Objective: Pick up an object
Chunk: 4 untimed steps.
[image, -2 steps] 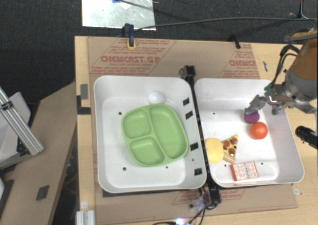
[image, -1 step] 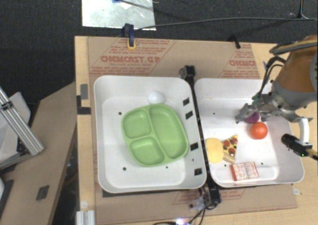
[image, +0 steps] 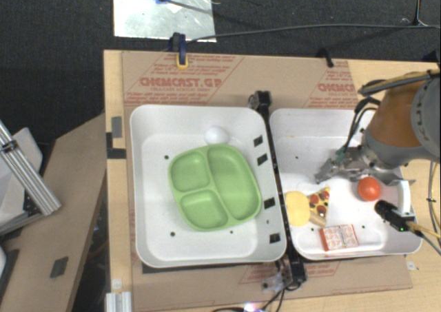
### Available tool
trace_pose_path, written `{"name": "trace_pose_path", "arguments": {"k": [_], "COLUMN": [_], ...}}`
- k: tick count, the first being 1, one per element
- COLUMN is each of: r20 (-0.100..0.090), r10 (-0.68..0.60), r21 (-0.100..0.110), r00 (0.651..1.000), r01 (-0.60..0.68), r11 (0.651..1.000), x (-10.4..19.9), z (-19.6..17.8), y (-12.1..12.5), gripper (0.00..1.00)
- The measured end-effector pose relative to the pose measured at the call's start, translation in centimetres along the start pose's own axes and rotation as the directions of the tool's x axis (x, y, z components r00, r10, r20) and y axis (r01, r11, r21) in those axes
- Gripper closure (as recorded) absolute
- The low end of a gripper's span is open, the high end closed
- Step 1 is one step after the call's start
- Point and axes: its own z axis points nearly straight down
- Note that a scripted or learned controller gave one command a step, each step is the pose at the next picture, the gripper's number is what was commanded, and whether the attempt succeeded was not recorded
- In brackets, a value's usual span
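The gripper [image: 329, 171] hangs just left of the orange ball [image: 368, 188]; I cannot tell its state. It should centre over that ball, clear of the pizza slice [image: 319, 204] lower left.

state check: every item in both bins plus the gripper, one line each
green divided plate: flat in left bin, compartments bare
white ball: in left bin, at plate's far edge
orange ball: right bin, free
yellow item: right bin, near divider
pizza slice toy: beside yellow item
red-white packet: flat, near front wall
gripper: low in right bin, holding nothing visible
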Motion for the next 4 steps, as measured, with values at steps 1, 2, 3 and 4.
{"name": "trace_pose_path", "arguments": {"k": [1,2,3,4], "r20": [0.002,0.002,0.003,0.001], "r10": [-0.001,-0.002,-0.004,-0.004], "r21": [-0.004,-0.005,-0.008,-0.003], "r00": [1.0,1.0,1.0,1.0], "r01": [0.001,0.002,0.004,0.004], "r11": [1.0,1.0,1.0,1.0], "x": [-0.1,-0.5,-0.1,-0.2], "z": [-1.3,-7.6,-13.9,-14.7], "y": [0.1,0.4,0.9,1.0], "gripper": [1.0,1.0,1.0,1.0]}}
